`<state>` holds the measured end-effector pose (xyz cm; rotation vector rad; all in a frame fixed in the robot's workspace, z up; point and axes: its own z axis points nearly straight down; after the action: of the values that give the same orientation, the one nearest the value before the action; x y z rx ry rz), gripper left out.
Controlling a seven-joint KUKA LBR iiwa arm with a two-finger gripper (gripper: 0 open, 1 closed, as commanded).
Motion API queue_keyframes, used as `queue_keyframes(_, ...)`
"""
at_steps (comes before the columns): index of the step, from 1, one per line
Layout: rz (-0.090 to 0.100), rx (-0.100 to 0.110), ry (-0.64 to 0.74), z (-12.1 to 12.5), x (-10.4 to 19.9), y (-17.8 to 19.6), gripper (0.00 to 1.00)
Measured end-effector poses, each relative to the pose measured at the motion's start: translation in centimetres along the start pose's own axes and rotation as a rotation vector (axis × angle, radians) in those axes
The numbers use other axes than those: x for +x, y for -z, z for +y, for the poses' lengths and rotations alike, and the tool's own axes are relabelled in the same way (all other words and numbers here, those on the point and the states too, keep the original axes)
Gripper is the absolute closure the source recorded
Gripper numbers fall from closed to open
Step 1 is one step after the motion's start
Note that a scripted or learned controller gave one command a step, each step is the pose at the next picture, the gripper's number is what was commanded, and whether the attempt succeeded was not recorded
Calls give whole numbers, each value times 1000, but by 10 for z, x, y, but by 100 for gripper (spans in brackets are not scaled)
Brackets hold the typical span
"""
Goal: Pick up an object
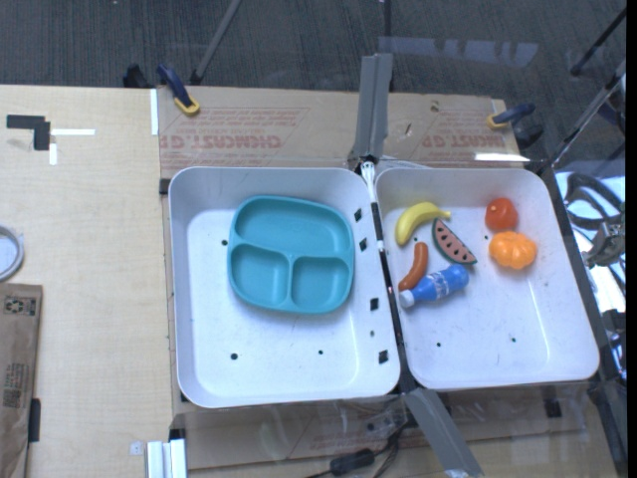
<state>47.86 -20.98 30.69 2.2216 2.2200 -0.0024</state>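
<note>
Camera view, left to right: a teal divided plate [292, 255] lies in the left bin [199, 366]; the right bin [557, 361] holds a sausage [413, 265], bottle [434, 287], banana [419, 218], watermelon slice [453, 243], tomato [502, 213] and orange pepper [513, 250]. The pepper, least crowded, looks the easiest pick. Cardboard behind bears mirrored red print, seemingly "CHEMCAST GP".

Tape roll [5, 254] and brown paper bag [18, 366] cut by left edge.

Robot lab, clamped cardboard bench [299, 127], white bins [189, 297], tripod legs [224, 23]
</note>
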Motion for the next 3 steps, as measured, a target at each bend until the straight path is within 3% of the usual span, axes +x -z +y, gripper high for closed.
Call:
queue_keyframes(1,0,0,0,0,-13,19,100)
queue_keyframes(2,0,1,5,12,-12,88,100)
queue_keyframes(3,2,3,0,2,13,-57,100)
